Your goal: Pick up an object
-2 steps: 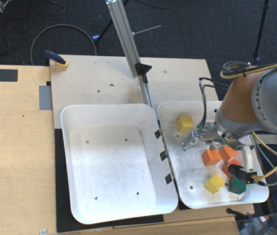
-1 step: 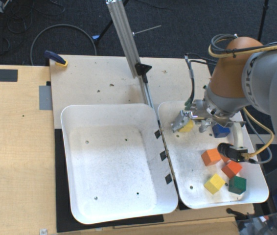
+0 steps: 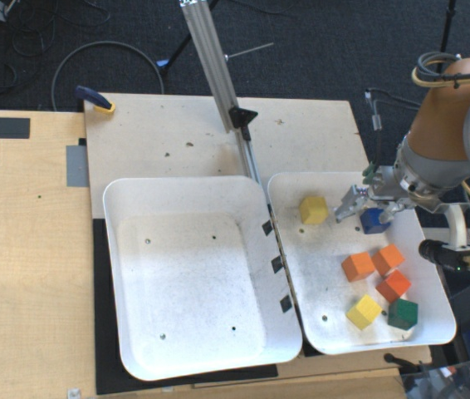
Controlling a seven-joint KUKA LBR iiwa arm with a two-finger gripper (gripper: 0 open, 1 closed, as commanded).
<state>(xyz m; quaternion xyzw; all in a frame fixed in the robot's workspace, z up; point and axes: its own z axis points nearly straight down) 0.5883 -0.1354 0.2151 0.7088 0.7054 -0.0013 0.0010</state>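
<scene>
The right bin (image 3: 434,327) holds several blocks. A yellow block (image 3: 313,209) lies near its back left. A blue block (image 3: 374,220) sits partly under my gripper (image 3: 363,201), which hangs low over the bin's back right, just right of the yellow block. Toward the front lie three orange blocks (image 3: 357,266) (image 3: 389,258) (image 3: 395,285), a second yellow block (image 3: 364,311) and a green block (image 3: 403,314). I see nothing held.
The left bin (image 3: 119,223) adjoins the right one along a divider with black clips (image 3: 276,263). A slanted metal rail (image 3: 214,65) rises behind the bins. The arm's grey body with its orange band (image 3: 444,131) stands over the right bin's back right corner.
</scene>
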